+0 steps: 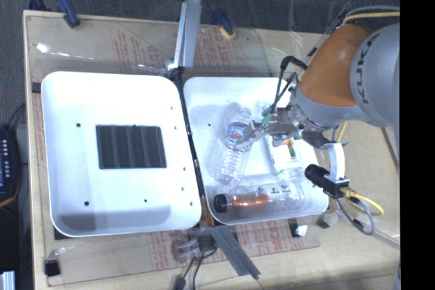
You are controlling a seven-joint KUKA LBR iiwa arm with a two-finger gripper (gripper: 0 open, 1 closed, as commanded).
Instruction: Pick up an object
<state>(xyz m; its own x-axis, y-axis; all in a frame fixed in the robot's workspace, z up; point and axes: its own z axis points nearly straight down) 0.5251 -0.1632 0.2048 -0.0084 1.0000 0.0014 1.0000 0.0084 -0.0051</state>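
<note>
In the right bin [204,98] a clear plastic water bottle [234,145] lies tilted, its blue-labelled upper end pointing up and right. My gripper [266,125] hangs low over this bin, right beside the bottle's upper end, with the grey and orange arm [340,78] behind it. Along the bin's front wall lies a second clear bottle [258,200] with a black cap at its left end and brownish contents. A small clear item with a green and white label [285,156] rests just below the gripper, partly hidden by it.
The left bin [68,98] holds a flat black ridged rectangle [130,146] near its middle. A metal divider bar [186,30] stands between the bins at the back. Blue clamps [68,10] grip the bench's far edge. Cables [357,204] trail at the right.
</note>
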